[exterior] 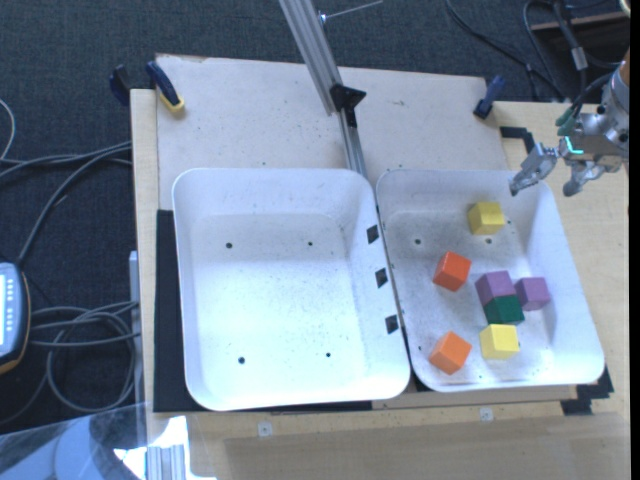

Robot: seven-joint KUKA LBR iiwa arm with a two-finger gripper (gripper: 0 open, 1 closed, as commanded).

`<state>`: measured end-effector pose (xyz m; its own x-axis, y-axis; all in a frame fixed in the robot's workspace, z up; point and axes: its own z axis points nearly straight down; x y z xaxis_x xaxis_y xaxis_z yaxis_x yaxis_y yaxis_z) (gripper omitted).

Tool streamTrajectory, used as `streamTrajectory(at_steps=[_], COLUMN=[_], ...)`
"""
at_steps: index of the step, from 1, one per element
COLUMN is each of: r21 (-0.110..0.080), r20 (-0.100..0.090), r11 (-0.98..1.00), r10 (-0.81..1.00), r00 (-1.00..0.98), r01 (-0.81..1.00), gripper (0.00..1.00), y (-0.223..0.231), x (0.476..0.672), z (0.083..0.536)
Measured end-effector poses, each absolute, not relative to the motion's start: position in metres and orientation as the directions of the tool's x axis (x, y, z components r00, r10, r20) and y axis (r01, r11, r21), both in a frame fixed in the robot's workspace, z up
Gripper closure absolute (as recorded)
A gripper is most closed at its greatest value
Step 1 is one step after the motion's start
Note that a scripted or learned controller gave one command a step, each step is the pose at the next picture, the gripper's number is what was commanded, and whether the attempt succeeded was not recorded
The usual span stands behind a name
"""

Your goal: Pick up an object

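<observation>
From my feed, the jaws point(552, 173) hang over the far right corner of the right bin point(560, 268), spread apart with nothing between them. 1 finger point(530, 173) points down over the bin's far rim, the other point(582, 178) sits further right, past the bin wall. The arm behind them is cut off by the right edge of the frame, so I see little more than the wrist and a small teal light on it.

All the blocks lie in the right bin. The yellow cube point(486, 217) at the far end is nearest the jaws, just left of and nearer than them, apart from the rest. An orange cube point(452, 270) sits mid-bin. To its right is a tight cluster: a purple cube point(494, 287), a second purple cube point(533, 292), a green cube point(504, 310) and a second yellow cube point(499, 341). They look to be touching, and I cannot make out whether any leans on another. A second orange cube point(450, 351) rests near the bin's near left corner.

The left bin point(190, 268) shows speckled marks and 4 small dark dots. A metal bar point(318, 48) slants in from the top and ends at the divide between the 2 bins. The tabletop point(250, 108) carries clamps at its far corners.
</observation>
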<state>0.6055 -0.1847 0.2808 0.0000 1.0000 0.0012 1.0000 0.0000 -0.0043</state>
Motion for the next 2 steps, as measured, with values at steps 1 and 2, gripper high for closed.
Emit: streamTrajectory(at_steps=[1,2], r21=[0.000,-0.005], r20=[0.000,0.001], r11=[0.002,0.000], r10=[1.000,1.000], r00=[-0.002,0.000], r01=[1.000,1.000], gripper=[0.00,0.00], y=[-0.184,-0.189], x=[0.606,0.606], z=[0.283,0.240])
